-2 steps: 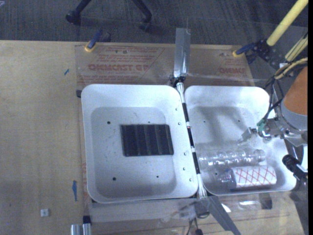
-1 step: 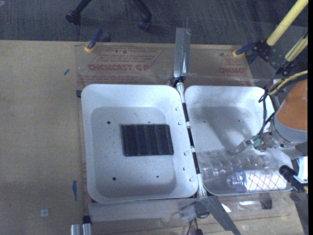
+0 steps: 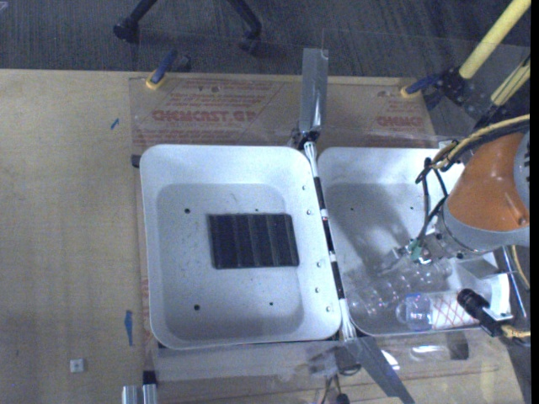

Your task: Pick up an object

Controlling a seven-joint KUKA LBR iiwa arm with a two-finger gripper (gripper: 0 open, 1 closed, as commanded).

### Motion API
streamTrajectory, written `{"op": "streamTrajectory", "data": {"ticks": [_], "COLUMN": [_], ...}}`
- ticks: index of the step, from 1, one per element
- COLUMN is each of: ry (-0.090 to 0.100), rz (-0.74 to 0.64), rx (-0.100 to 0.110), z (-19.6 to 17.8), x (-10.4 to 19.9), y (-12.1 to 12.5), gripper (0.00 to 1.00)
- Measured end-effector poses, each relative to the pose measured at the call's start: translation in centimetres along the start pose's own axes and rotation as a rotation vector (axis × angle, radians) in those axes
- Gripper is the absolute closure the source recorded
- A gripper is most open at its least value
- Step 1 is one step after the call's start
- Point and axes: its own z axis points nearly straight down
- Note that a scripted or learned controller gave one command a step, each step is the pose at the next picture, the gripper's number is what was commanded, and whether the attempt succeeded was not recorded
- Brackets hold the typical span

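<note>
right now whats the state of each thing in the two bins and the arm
dark ribbed tray: lying flat, middle of the left bin, untouched
clear plastic bottle: lying on its side near the front of the right bin
arm: reaching into the right bin, low over the clear bottle
gripper: down at the bottle, no hold visible

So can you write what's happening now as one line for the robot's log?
arm: over right bin | gripper: low among clear plastic items | grasp: unclear | left bin: dark ridged block
</note>
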Motion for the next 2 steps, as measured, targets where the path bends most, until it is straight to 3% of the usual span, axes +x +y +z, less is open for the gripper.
{"op": "streamTrajectory", "data": {"ticks": [1, 2], "ry": [-0.005, -0.004], "rz": [0.003, 0.003], "rx": [-0.009, -0.007], "z": [-1.20, -1.15], "x": [-0.21, -0.21], "y": [0.24, 0.19], "gripper": [1.00, 0.00]}}
